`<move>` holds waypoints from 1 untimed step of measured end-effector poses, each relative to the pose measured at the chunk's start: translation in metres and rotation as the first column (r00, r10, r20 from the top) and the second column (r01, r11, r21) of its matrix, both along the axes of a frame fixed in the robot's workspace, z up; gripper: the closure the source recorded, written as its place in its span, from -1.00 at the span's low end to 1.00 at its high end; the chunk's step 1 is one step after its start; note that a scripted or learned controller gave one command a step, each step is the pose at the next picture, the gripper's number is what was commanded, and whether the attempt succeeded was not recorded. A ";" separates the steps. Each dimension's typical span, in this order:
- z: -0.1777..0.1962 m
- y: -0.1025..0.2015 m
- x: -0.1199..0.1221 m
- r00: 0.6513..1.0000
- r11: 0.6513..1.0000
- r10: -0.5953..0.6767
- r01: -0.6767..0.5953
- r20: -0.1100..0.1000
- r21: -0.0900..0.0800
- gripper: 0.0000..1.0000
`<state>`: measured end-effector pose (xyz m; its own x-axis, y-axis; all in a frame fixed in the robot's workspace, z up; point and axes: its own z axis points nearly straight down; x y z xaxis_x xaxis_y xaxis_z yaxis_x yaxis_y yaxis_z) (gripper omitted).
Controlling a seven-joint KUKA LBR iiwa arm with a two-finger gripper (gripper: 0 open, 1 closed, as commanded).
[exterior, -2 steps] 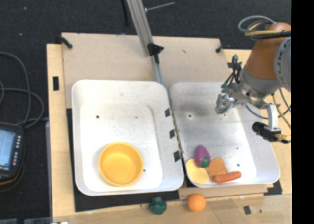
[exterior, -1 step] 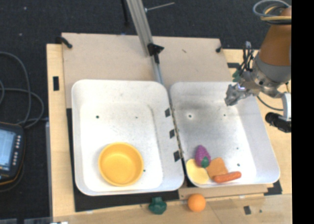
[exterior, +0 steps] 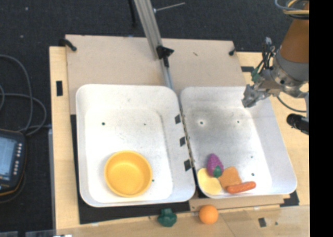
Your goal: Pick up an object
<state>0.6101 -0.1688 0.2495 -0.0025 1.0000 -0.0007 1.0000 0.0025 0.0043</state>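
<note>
Pincer over far right corner of right bin, finger state unclear; toy food heaped at bin's near-left corner.

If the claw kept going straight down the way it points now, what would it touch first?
Most likely bare floor of the right bin, near its far right corner. The claw hangs there, well away from the toys piled at the near edge: purple piece, carrot. Its height above the bin is unclear from this slant.

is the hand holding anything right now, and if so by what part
Nothing is held. The hand hangs over the right bin's upper right corner, with no object between its fingers; the toy foods lie far off.
</note>
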 end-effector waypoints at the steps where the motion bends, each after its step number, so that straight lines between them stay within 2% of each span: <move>1: -0.009 0.052 -0.005 1.000 1.000 0.003 -0.003 -0.004 0.001 1.00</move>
